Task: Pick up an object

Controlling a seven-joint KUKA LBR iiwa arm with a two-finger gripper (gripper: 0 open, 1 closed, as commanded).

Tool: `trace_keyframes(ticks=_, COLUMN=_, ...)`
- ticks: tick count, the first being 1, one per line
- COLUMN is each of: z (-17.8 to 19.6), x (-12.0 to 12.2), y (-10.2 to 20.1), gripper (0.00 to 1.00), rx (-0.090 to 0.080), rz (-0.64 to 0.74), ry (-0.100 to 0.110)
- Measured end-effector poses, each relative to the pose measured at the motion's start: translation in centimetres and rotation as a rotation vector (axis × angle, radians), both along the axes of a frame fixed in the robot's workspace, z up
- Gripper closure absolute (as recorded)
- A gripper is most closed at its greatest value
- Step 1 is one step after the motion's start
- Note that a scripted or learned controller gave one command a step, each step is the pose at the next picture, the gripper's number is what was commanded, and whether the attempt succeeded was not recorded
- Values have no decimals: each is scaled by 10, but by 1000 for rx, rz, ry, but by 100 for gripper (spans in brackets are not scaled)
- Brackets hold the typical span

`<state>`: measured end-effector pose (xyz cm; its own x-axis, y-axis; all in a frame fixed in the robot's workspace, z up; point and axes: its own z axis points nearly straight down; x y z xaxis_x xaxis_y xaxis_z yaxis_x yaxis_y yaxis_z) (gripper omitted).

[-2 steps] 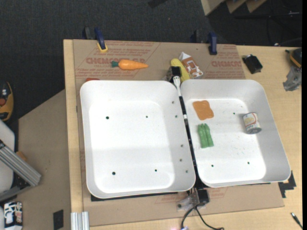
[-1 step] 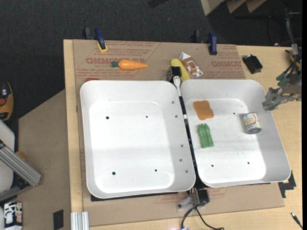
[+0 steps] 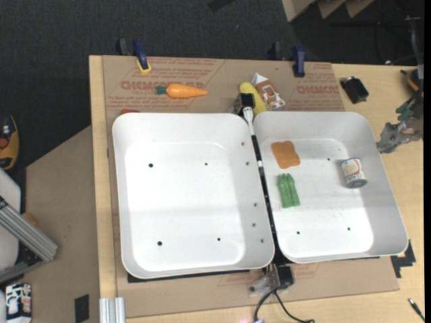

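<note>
In the right bin [image 3: 377, 237] lie three objects: a flat orange piece [image 3: 285, 154] near the back left, a green ridged item [image 3: 288, 190] below it, and a small tin can [image 3: 352, 172] lying on its side to the right. At the view's right edge, just outside that bin's rim, I see a grey metal part that looks like my gripper [image 3: 395, 136]. It is apart from all three objects, and the can is the closest to it.
The left bin [image 3: 135, 247] stands beside the right one. Behind the bins, on the cardboard, lie a toy carrot [image 3: 182, 91], a yellow banana-like item [image 3: 250, 94] and a small box [image 3: 269, 94]. Two blue clamps [image 3: 141, 56] hold the board's back edge.
</note>
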<state>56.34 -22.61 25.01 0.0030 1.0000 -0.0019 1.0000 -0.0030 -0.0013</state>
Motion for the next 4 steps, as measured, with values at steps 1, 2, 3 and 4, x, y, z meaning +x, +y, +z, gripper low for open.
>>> trace_keyframes(ticks=1, z=-38, x=-47, y=2, gripper=100, rx=4, rz=0, ry=5)
trace_keyframes(ticks=2, z=-3, x=-39, y=2, gripper=100, rx=-1, rz=4, ry=-7)
trace_keyframes(ticks=3, z=24, x=-14, y=2, gripper=100, rx=-1, rz=5, ry=-8)
trace_keyframes(ticks=4, z=45, x=5, y=2, gripper=100, rx=-1, rz=5, ry=-7)
